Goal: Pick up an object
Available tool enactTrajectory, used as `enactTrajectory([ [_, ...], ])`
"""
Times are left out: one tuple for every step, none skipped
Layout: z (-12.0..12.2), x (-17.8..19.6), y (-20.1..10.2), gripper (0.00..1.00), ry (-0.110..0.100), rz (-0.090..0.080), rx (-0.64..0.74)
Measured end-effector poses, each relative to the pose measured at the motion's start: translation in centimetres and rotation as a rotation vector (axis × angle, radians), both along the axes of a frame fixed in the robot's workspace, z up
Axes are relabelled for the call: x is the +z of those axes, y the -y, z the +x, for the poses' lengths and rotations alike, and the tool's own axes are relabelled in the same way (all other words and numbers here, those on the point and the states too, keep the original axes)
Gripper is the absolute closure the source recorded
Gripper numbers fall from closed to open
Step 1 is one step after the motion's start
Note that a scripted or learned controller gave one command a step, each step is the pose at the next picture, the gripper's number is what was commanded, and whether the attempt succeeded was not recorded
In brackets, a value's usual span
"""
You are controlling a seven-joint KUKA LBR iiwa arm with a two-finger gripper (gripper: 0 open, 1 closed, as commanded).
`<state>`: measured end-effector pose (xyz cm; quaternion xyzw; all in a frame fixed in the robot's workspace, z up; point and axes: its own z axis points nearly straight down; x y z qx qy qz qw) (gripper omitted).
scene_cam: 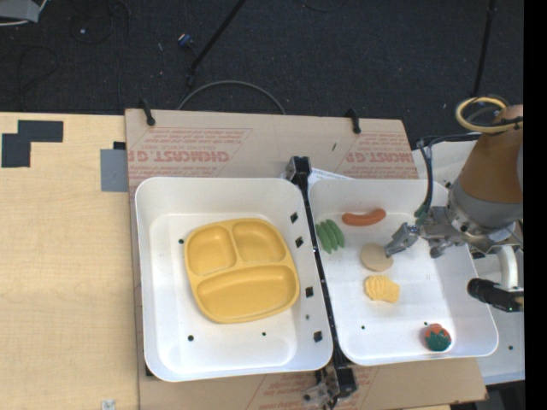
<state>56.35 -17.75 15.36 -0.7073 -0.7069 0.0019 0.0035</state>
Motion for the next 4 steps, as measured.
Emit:
enactTrajectory([
  [-0.3,-4.5,0.4,0.0,0.0,0.0,0.0],
  [-0.2,-3.2,0.5,1.0,0.003,-0.001,-0.002],
  [0.0,3.0,0.1,1.0,0.011,-0.003,0.003],
  [0.8,9.0,0.6,1.0,0.012,-0.004,0.002],
])
